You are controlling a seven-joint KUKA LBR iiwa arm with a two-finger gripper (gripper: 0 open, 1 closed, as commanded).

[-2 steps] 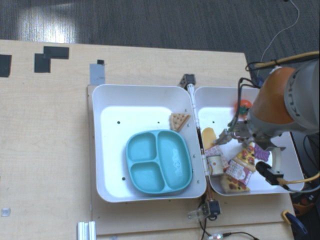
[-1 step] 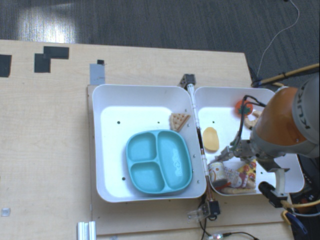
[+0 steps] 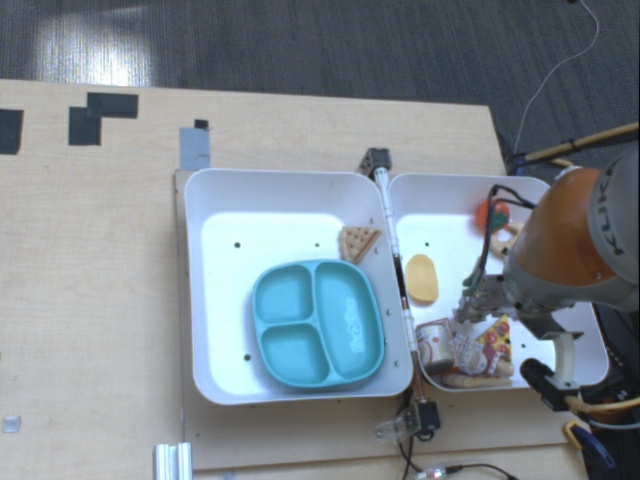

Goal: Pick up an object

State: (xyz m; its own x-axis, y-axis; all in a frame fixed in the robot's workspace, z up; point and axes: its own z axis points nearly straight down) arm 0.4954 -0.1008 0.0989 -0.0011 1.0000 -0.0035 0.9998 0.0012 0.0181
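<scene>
Over right bin (image 3: 440,193) | gripper (image 3: 468,313) above packets (image 3: 470,348), grip unclear | yellow piece (image 3: 422,278) beside

Wooden bench (image 3: 90,268), two white bins (image 3: 215,298) (image 3: 440,193) side by side

Grey carpet (image 3: 300,28) beyond wooden bench (image 3: 90,298); black tape patches (image 3: 100,116) on bench.

A single fixed camera looked down at a slant on the wooden bench (image 3: 90,298), taking in both white bins: the left bin (image 3: 215,298) mid-frame, the right bin (image 3: 440,193) beside it. Dark carpet (image 3: 300,28) filled the top; the arm (image 3: 575,233) entered from the right.
</scene>
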